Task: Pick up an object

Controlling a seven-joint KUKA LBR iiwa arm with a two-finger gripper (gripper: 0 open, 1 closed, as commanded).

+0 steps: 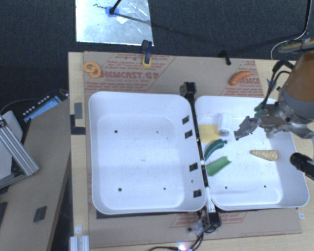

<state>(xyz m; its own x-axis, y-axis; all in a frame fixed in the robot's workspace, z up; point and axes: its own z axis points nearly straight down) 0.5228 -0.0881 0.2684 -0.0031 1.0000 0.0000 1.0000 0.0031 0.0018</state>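
Nothing has been picked up yet. The gripper [244, 128] is poised over the right bin [293, 195], its fingers parted and empty. The green pieces [215, 157] and cone [265, 154] lie ungrasped on the bin floor.

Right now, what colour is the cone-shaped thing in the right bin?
Pale tan, like an ice-cream cone, lying on its side in the camera view.

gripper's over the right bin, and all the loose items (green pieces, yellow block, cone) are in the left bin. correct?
Not quite. The gripper is over the right bin, but the green pieces, yellow block and cone lie in the right bin too, not the left bin, as the camera view shows.
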